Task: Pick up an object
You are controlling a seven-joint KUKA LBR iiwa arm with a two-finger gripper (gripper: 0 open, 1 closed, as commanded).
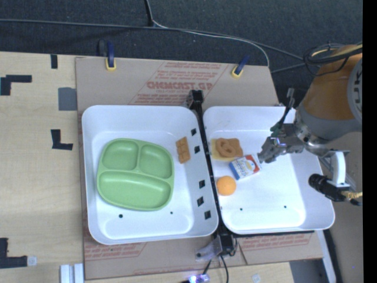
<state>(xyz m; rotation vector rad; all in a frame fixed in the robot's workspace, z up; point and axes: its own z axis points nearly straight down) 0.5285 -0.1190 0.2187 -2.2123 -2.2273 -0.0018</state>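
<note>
**Robot gripper poised over small objects in the right bin**

In the right white bin, three small objects sit close together near its left wall. A small blue, white and red packet lies tilted toward the middle. Just behind it, touching or nearly so, is a tan toy shaped like a slice of toast. An orange ball rests just in front of the packet, by the divider between the bins.

The gripper hangs just to the right of the packet, at the end of the grey arm with its orange band reaching in from the right. Whether its fingers are open or closed cannot be told from this angle, and nothing is visibly held.

The left white bin holds a green divided plate with three compartments, and a small brown cracker-like piece beside its right wall.

Both bins rest on a cardboard sheet printed with red lettering, clipped at the back by two yellow clamps. The sheet lies on a light wooden bench marked with black tape. Dark carpet and a black cable lie behind.
</note>
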